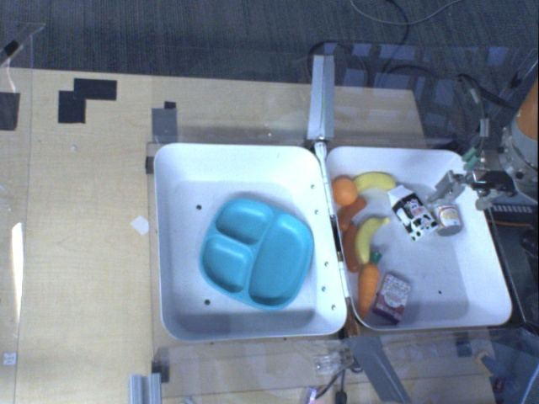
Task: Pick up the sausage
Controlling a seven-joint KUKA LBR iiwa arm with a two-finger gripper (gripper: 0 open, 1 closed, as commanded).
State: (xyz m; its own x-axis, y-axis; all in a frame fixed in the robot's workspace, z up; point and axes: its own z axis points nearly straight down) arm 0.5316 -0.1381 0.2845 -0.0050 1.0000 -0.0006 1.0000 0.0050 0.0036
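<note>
— How many bins are on the desk [101,225]?

— Two white ones, side by side. The left bin [181,310] sits mid-frame and the right bin [480,284] is toward the right edge.

— What's in the left one?

— One blue plate [257,253], divided into three compartments, lying near the middle.

— And the right one?

— Eight things. There are two bananas, an upper banana [376,180] near the bin's top wall and a lower banana [366,236] below it. One orange fruit [344,190] is at the upper left of that bin, and one carrot [368,283] is at the lower left. One purple box [392,298] lies just beside the carrot. One white carton [412,213] with black markings is near the centre, and one small can [449,219] is just right of it. Then there's the sausage.

— Where is the sausage?

— One sausage [353,209], reddish-brown, lies along the right bin's left wall. It is below the orange fruit, beside the lower banana and above the carrot.

— And the arm?

— One arm [514,162] comes in from the right edge. Its jaws are over the right bin's upper right, just above the small can and well apart from the sausage.

— Jaws released or clenched?

— I can't tell from this view.
</note>
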